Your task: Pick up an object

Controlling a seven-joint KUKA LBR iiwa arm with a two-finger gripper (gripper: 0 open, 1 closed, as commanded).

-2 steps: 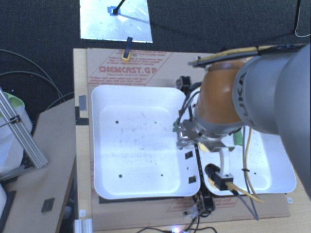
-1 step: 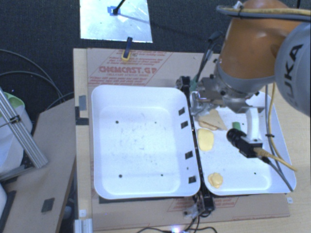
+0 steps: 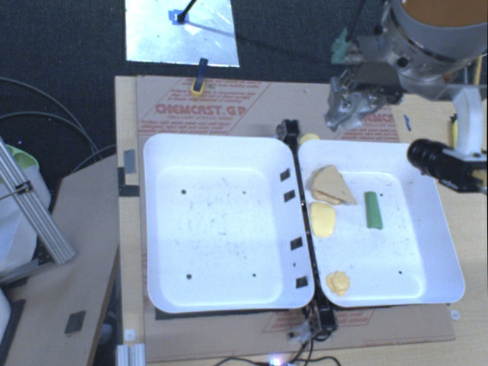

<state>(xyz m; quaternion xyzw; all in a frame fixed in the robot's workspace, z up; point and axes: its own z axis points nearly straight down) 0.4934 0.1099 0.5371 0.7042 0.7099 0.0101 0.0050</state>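
Grey and metallic, the claw (image 3: 347, 113) hangs with nothing in it beyond the right bin's (image 3: 435, 227) far edge, its state unclear to me, so picking is not begun: tan wedge (image 3: 331, 184), yellow piece (image 3: 322, 219) and green stick (image 3: 373, 210) lie inside.

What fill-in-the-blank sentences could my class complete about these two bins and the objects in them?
1. All the objects lie in the ___ bin.
2. The stick-shaped object is coloured ___.
3. The tan wedge lies nearer the ___ between the bins than the stick does.
4. The gripper hangs above the brown ___.

Missing words: right; green; divider; cardboard
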